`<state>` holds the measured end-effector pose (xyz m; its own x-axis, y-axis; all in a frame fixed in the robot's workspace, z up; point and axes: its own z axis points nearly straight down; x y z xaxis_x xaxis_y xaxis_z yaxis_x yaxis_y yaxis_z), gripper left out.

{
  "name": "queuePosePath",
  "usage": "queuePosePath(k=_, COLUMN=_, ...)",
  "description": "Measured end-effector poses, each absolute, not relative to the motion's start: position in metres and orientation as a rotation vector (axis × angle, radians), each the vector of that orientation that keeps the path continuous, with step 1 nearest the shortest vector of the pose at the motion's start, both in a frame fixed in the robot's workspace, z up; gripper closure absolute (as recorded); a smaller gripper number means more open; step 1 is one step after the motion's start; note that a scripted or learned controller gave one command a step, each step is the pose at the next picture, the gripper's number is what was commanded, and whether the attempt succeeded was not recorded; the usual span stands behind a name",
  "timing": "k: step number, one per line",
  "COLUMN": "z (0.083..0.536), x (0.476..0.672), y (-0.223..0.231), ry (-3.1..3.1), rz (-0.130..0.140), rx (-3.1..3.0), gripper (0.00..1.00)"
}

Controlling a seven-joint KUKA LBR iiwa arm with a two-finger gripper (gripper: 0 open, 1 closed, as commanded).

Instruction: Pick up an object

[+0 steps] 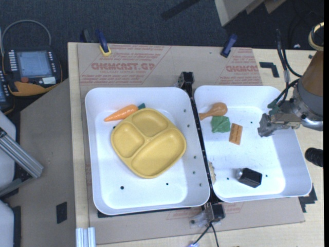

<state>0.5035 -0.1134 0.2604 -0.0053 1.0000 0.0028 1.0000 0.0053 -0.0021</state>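
The gripper (263, 129) hovered at the right bin's (293, 174) three o'clock; its grasp couldn't be told. The black block (250, 177) looked rigid, light, graspable across its short sides.

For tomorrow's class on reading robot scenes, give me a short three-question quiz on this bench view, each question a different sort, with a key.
1. True or false: the carrot lies in the right bin.
2. Which thing is nearest the gripper? A) yellow plate B) orange block C) black box
3. Fill in: the green piece lies just below the tan ____.

Key: 1 false, it lies in the left bin; 2 B; 3 pear.
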Motion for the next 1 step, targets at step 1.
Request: queuePosePath(k=1, z=0.2607, x=0.5137, y=-0.0604, ry=-2.227, rz=-0.002, rx=-2.214, gripper=1.0)
